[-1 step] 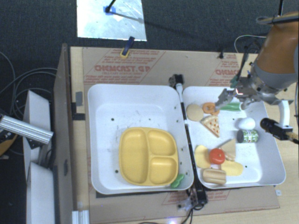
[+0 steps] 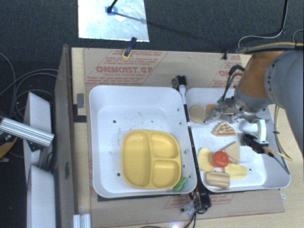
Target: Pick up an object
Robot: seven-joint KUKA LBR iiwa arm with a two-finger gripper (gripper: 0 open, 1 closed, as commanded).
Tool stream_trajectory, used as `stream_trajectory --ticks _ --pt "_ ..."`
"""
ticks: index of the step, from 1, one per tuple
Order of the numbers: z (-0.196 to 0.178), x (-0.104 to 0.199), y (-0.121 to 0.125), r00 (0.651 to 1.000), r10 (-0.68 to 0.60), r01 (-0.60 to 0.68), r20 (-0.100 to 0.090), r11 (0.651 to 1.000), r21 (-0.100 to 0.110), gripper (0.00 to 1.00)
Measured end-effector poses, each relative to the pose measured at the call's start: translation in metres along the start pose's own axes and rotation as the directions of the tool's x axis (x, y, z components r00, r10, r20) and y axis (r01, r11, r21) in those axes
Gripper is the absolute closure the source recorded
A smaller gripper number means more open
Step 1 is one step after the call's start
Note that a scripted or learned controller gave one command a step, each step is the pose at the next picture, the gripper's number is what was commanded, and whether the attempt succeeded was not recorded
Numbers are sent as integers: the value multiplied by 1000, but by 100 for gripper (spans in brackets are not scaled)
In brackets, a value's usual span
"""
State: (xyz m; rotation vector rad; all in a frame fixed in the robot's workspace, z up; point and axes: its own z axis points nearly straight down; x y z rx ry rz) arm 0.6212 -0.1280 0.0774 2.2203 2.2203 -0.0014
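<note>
Frankly, the gripper (image 2: 216, 114) is hanging low over the far left corner of the right bin (image 2: 205, 139), and its own dark metal is blurring together, so I cannot tell whether it is wide or narrow. An orange piece (image 2: 210, 109) is peeking out just beside it, partly covered, and I cannot tell whether they are touching. A round tan disc (image 2: 196, 113) is lying near that bin's left wall, and a triangular slice (image 2: 224, 128) is sitting just below the gripper. The grey arm (image 2: 280, 80) is running off the right edge, cut short.

Toward the near edge of the right bin a red tomato (image 2: 220, 158) is resting between a pale yellow slice (image 2: 204, 159) and a beige wedge (image 2: 232, 151), with a yellow piece (image 2: 237, 171) and a small bun (image 2: 217, 179) close by. In the left bin (image 2: 142, 103) a yellow divided plate (image 2: 151, 158) is lying toward the near right corner, half hiding a green thing (image 2: 180, 184) too small to name.

Both bins are sitting on a brown board (image 2: 123, 70) with red lettering. Dark carpet (image 2: 38, 23) is spreading around it, a shiny sheet (image 2: 114, 13) is lying beyond the far edge, and cables (image 2: 19, 84) are looping at the left.
</note>
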Motion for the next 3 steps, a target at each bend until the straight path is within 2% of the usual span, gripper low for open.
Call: stream_trajectory --ticks 1,2,3 --pt "-9 48 46 1000 -10 10 0 1000 -6 0" --pt "-20 45 46 1000 -6 6 -2 1000 -7 100" --pt "-101 39 -26 1000 1 -1 -2 1000 0 100"
